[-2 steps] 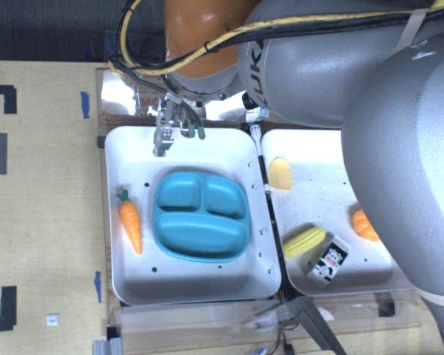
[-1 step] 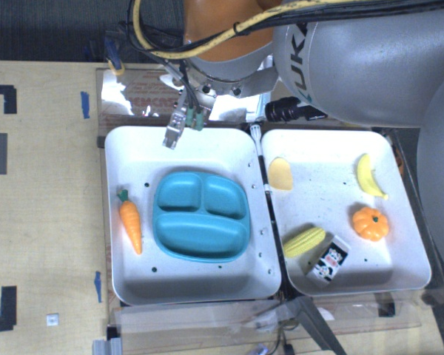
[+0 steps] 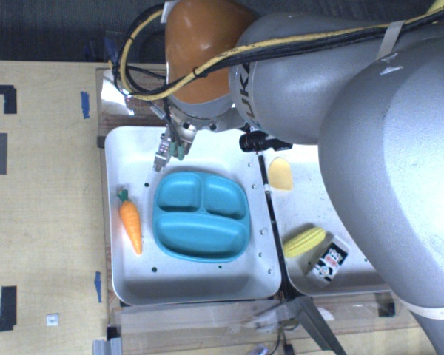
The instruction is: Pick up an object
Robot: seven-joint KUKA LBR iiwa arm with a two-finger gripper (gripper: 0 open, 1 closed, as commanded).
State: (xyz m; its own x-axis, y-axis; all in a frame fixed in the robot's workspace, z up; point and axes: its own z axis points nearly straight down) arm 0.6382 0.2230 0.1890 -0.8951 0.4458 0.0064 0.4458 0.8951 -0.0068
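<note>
arm (image 3: 318,72): grey KUKA iiwa, orange band above wrist, comes in from the right, covers the upper right of the scene; yellow and black cables run along it
gripper (image 3: 163,159): over the far edge of the left bin, just above the blue tray's far left corner; points down toward the bin floor
claw state: cannot tell, tips too small and blurred; nothing seen between them
left bin (image 3: 122,272): shallow, white, on the wooden bench
blue tray (image 3: 201,215): three-compartment plate, centre of left bin, flat on the floor, compartments look bare
toy carrot (image 3: 130,223): orange with green top, along the left bin's left edge, just beside the tray, not touching it; green end toward the far side
right bin (image 3: 311,283): white, shares a wall with the left bin, mostly hidden under the arm
pale yellow object (image 3: 280,173): right bin, near the shared wall, far side; kind unclear
toy corn cob (image 3: 304,241): yellow, right bin, near the shared wall, toward the near edge
black-and-white item (image 3: 328,261): small, touching or just beside the corn, near edge of right bin
bench (image 3: 44,220): light wood, black corner marks and blue tape bits left of the bins
</note>
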